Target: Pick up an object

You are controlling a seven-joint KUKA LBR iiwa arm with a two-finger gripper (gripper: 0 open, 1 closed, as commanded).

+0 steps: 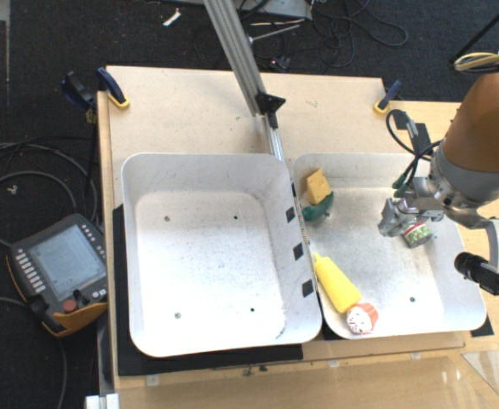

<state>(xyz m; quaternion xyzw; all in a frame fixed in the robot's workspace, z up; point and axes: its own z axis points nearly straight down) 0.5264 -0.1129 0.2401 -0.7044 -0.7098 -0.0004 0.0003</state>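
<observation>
My gripper hangs low over the right bin, near its right side. A small green, white and red object lies right against the gripper's lower right side, partly hidden by it; whether it is held cannot be made out. A yellow block rests on a teal piece at the bin's upper left. A long yellow object lies along the bin's left wall, with a white and red round piece at its lower end.
The left bin sits beside the right one, sharing a raised middle edge. A metal camera pole slants down to the bins' top junction. A teach pendant lies off the bench at left.
</observation>
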